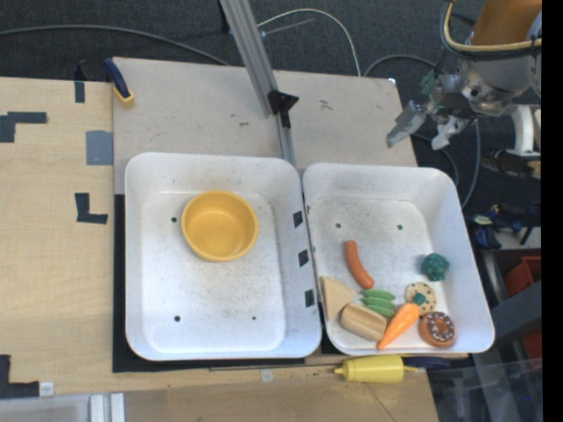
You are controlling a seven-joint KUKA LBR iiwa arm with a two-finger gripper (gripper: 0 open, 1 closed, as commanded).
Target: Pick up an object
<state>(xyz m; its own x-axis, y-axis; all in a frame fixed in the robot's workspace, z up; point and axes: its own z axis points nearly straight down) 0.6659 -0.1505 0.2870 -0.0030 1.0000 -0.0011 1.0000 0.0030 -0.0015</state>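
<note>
Above the right bin's (pixel 457 202) far right corner, off past its rim, the gripper (pixel 424 128) hangs in the air with its fingers (pixel 403 127) spread apart and nothing between them; arm's orange band (pixel 508 7) sits up top right. Left bin (pixel 141 236) has one yellow bowl (pixel 219 225), upright, toward its far side. Right bin's stuff is bunched in the near right part: orange sausage (pixel 358 264) lying slanted mid-bin, dark green broccoli (pixel 434 266) near the right wall, tan wedge (pixel 332 295) beside the left wall, bread roll (pixel 363 322) touching it, green pea pod (pixel 379 301) just above the roll, carrot (pixel 398 323) leaning against the roll, small cookie (pixel 420 295), chocolate donut (pixel 437 329) at the near right corner. Yellow bottle (pixel 374 369) lies on the bench just outside the bin's near rim. All objects well apart from gripper.
</note>
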